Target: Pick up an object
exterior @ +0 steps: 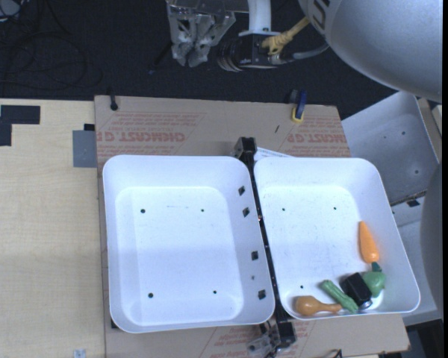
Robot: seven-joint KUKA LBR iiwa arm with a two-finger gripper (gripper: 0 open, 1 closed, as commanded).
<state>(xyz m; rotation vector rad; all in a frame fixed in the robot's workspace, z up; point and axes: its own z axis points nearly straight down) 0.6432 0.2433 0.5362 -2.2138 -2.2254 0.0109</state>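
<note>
Several small objects lie in the near right corner of the right bin. An orange carrot-like piece rests against the right wall. Below it sit a green piece, a black block, a green stick and a tan-orange gourd shape, all close together. My gripper hangs high at the top of the view, beyond the far edge of the bench and well away from both bins. Nothing shows in it.
The left bin stands beside the right one, with a black clip rail between them. Both rest on a cardboard sheet. The large grey arm body fills the top right corner.
</note>
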